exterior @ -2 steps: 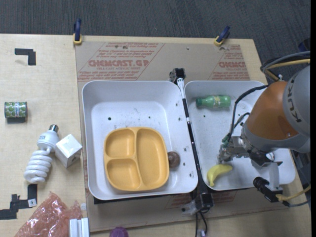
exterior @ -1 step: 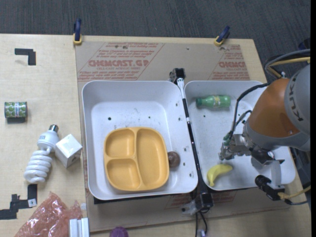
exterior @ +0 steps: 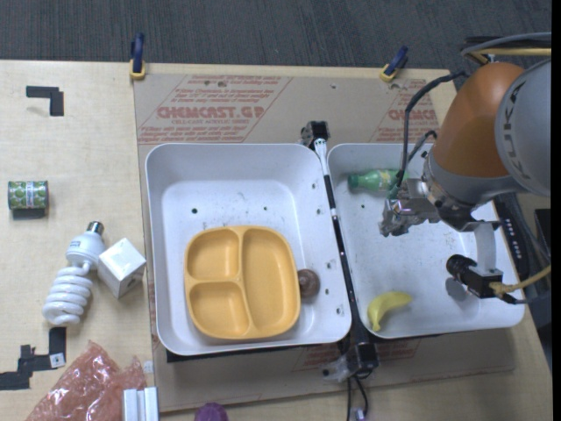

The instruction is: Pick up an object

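Although the task names no particular object, the nearest candidates are lying in the right bin [exterior: 491,316]: a green bottle-like item [exterior: 372,180] near the bin's far left corner and a yellow banana-shaped piece [exterior: 387,306] resting close to its near edge. The gripper [exterior: 399,217] is hovering between them, nearer the green item, and nothing is showing in its grasp. How wide it is standing I cannot tell, since the wrist and cables are crowding that spot.

By my reading, the arm is sitting in the approach step, with no pick made yet. The next move is calling for the gripper to line up over one of the two items, descend, and close squarely on it; the green item is lying close to the bin wall, which could be making the reach awkward.

In the left bin [exterior: 166,174], a yellow divided tray [exterior: 241,281] is taking up the middle, with a small brown round thing [exterior: 307,281] touching its right rim and too small to identify. On the tabletop's left side, a light bulb [exterior: 72,274] and a white cube [exterior: 122,267] are sitting just beside each other.
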Tool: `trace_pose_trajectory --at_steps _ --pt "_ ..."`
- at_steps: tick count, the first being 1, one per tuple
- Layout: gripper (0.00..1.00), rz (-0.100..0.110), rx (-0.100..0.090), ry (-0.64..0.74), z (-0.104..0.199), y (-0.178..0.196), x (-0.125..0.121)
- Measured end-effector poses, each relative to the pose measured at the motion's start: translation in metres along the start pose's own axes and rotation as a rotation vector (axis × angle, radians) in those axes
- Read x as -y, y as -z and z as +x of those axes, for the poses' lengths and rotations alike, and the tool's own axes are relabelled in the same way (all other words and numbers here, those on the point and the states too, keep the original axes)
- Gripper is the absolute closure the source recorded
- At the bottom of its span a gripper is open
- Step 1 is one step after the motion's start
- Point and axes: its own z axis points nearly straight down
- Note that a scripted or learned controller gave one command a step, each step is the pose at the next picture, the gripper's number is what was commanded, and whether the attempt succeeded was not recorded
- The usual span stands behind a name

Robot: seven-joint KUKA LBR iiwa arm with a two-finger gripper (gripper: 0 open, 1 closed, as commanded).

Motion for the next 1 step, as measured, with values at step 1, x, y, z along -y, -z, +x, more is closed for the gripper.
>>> trace_pose_trajectory --at_steps 1 --pt "1.0 0.001 0.001 -0.001 -0.0845 -0.0246 -0.0254"
